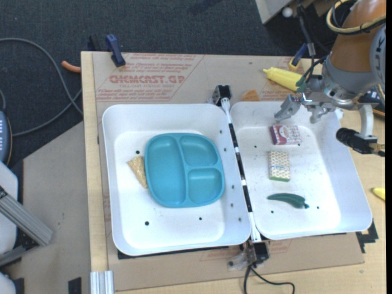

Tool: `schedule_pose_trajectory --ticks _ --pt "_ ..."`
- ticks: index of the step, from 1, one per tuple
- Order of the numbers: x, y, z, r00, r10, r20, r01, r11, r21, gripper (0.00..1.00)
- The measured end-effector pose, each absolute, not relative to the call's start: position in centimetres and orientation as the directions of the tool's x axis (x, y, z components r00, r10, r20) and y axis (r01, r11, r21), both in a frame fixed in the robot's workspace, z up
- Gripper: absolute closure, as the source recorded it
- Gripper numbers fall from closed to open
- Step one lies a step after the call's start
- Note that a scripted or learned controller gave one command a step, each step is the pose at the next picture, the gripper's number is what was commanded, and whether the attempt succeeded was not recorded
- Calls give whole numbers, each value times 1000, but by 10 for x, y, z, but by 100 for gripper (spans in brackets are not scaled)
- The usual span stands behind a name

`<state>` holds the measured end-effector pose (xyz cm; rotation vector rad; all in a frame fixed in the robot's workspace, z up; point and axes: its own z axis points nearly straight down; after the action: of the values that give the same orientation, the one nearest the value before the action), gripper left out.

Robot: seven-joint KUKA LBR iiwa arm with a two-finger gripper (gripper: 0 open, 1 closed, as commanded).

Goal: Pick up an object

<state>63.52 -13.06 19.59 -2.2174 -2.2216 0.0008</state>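
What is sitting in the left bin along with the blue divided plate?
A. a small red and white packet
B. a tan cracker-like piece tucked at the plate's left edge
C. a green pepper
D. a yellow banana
B. In the left bin, a tan cracker-like piece peeks out from under the left edge of the blue divided plate.
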Motion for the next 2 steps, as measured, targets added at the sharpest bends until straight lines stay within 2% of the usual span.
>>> schedule_pose_trajectory --ticks 1,2 --pt "657 -123 90 -2 1000 -2 1000 2 9 0" --pt "618 -109 91 -1 1000 -6 1000 1 16 0"
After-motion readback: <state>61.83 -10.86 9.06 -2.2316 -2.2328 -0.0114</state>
